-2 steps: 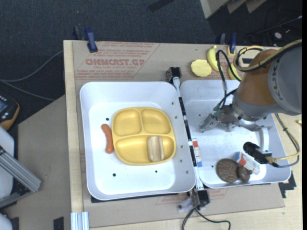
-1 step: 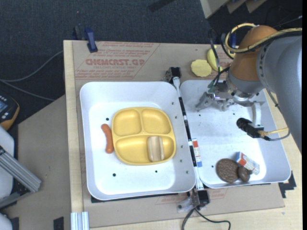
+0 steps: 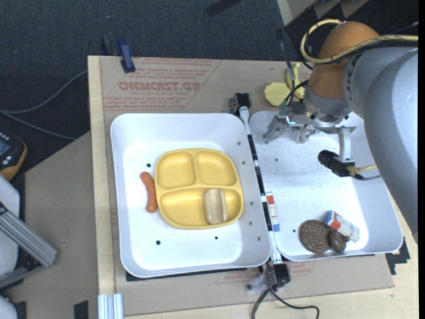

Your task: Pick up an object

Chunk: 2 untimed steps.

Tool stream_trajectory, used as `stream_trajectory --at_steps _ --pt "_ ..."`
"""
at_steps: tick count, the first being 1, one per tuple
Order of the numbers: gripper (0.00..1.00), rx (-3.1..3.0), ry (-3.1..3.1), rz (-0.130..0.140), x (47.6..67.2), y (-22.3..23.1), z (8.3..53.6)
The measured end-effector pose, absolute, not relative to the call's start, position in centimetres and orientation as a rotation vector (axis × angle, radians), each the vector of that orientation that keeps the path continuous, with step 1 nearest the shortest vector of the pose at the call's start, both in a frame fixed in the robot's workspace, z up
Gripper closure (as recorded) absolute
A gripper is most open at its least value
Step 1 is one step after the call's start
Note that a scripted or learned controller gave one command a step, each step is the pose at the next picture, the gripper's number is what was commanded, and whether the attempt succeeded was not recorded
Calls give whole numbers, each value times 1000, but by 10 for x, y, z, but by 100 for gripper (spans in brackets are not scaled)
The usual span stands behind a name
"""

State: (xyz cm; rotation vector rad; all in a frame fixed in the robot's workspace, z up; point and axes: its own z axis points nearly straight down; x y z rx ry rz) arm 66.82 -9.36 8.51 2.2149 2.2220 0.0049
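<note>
Nearest, at the bench's front edge, a small black clamp with a trailing cable sits where the two bins meet. Just beyond it, in the near corner of the right bin, lie a round, dark brown cookie-like disc, rough and matte, with a smaller brown lump touching its side, and a little boxy carton in white, red and blue (tilted, resting against them).

The left bin is smooth white plastic with rounded corners. In it sits a glossy yellow divided plate, oval, with three compartments; a pale tan bread-like roll lies in the near right one. An orange-red sausage shape rests on the bin floor, touching the plate's left rim.

The arm, grey and bulky with its orange band, comes in over the far end of the right bin. The gripper hangs low near that bin's far left corner, metallic and angular; whether its fingers are spread or pressed together I cannot tell from here, and nothing shows between them. A yellow blob lies on the brown board beyond the bin.
</note>
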Motion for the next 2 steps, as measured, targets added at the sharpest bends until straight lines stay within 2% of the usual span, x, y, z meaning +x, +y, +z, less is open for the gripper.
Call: stream_trajectory --at_steps 1,2 --pt "100 2214 2220 4 668 -94 96" --pt "0 2215 2221 2 667 -94 95"
